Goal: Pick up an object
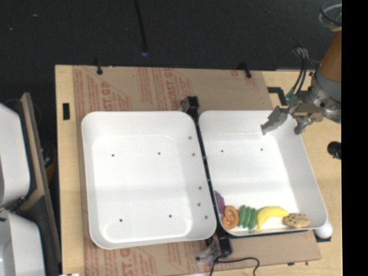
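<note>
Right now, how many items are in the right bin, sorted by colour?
Orange: 1, pretzel-shaped piece
Green: 1, ridged piece
Yellow: 1, banana
Tan: 1, cookie
Purple: 1, small sliver by the bin wall
Total: 5, all along the near edge of the right bin

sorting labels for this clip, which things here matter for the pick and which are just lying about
For the job:
- gripper, above the right bin's far edge, fingers apart
- right bin
- pretzel
- green piece
- banana
- cookie

Lying about:
- left bin
- cardboard sheet under both bins
- white ball outside the right bin's corner
</note>
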Tool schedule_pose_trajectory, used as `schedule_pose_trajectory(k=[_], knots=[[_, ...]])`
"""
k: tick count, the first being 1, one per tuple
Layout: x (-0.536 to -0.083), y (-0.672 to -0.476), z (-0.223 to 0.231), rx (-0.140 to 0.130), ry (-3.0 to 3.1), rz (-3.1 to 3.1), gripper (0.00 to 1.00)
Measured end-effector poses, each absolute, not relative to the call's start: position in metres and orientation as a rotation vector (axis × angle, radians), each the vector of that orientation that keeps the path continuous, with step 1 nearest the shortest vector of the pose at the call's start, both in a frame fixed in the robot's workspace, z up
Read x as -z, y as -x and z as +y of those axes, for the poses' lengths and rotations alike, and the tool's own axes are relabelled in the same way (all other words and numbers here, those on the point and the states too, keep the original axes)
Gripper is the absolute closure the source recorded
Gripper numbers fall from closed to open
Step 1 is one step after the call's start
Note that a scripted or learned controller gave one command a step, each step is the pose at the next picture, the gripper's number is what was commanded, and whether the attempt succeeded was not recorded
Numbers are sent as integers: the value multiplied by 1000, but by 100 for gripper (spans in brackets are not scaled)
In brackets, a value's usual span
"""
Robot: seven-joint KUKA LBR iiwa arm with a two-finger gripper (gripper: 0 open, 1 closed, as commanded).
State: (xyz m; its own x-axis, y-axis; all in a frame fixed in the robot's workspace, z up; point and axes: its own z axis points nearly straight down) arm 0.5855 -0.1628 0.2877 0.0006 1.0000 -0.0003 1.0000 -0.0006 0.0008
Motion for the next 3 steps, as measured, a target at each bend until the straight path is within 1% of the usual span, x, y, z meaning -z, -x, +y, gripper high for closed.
schedule_pose_trajectory(k=[1,2,3], knots=[[-298,-586,-163,-2,-2221,2220,100],[-233,-571,-124,4,-2222,2227,100],[-199,-643,-87,0,-2218,2226,100]])
